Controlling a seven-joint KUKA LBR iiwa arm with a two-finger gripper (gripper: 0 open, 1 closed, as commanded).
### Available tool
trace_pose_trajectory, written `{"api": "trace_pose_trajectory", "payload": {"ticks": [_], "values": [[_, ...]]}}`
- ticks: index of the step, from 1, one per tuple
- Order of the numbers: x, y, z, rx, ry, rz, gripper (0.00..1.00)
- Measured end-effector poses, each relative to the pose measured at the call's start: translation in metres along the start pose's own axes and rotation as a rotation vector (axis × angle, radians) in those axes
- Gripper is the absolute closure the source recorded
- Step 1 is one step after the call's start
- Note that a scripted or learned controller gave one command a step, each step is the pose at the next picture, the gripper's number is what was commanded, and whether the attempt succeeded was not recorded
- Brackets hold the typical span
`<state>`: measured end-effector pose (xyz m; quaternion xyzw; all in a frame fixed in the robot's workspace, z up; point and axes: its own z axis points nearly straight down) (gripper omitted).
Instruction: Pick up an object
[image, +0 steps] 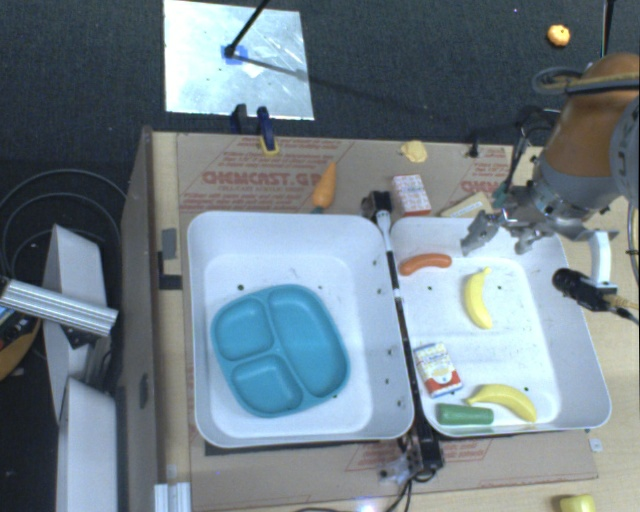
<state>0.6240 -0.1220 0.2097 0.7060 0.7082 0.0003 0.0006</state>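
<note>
Camera view shows the gripper (497, 227) hanging over the far edge of the right bin (572, 345), its two fingers spread apart with nothing between them. The pick has not begun in earnest: every object lies loose in the bin, so descent, closing and lifting all remain. A banana (478, 297) lies nearest, just below the gripper near the bin's middle, its long axis running roughly from far edge to near edge, curved. A sausage (425, 263) lies crosswise to its left. A second banana (505, 400), a carton (437, 368) and a green pickle (464, 414) sit at the near edge. The left bin (215, 250) holds a blue tray (279, 348).
</note>
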Motion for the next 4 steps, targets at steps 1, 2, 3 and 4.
{"api": "trace_pose_trajectory", "payload": {"ticks": [1,2,3,4], "values": [[-0.032,0.003,0.094,0.003,0.0,0.003,0.0],[-0.015,-0.014,0.127,0.003,0.001,0.002,0.0],[-0.016,-0.011,0.114,-0.003,0.0,0.001,1.0],[0.089,-0.006,0.02,-0.007,0.003,-0.01,1.0]]}}
